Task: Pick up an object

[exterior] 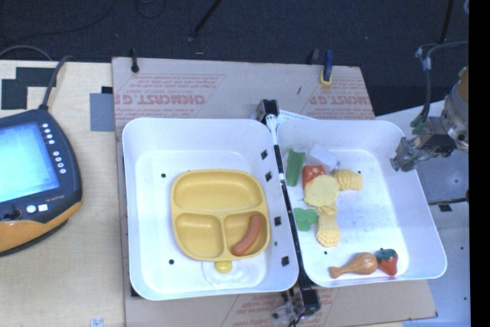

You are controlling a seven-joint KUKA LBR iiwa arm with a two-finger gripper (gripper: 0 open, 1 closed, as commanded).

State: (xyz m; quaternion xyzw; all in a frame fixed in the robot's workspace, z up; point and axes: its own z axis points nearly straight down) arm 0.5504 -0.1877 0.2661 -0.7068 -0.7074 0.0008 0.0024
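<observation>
Two shallow white plastic bins sit side by side on the desk, over a brown cardboard sheet (230, 92) printed with red lettering. Far left on the desk lies a grey and orange control pendant with a lit blue screen (31, 176). The left bin (145, 157) carries a yellow three-compartment plastic tray (218, 207); a reddish-brown toy sausage (248, 235) lies tilted in the tray's lower right compartment, and a small yellow piece (223, 266) rests on the bin floor just below the tray. The right bin (413, 203) has a cluster of toy food near its left wall: a green pod-shaped piece (295, 166) upright against the divider, a red tomato-like piece (311, 173) beside it, a pale yellow round slice (321, 191) touching the tomato, a yellow corn piece (348, 180) to its right, a green flat piece (305, 219) lower down, and a second yellow corn cob (328, 230) just beside that. Near the bin's bottom edge lie a tan toy drumstick (354, 266) and a red strawberry with a green cap (387, 260), touching. The dark end effector (407, 155) hangs at the right bin's upper right rim, well apart from the toys, with nothing in it; how far its fingers stand apart I cannot tell.
</observation>
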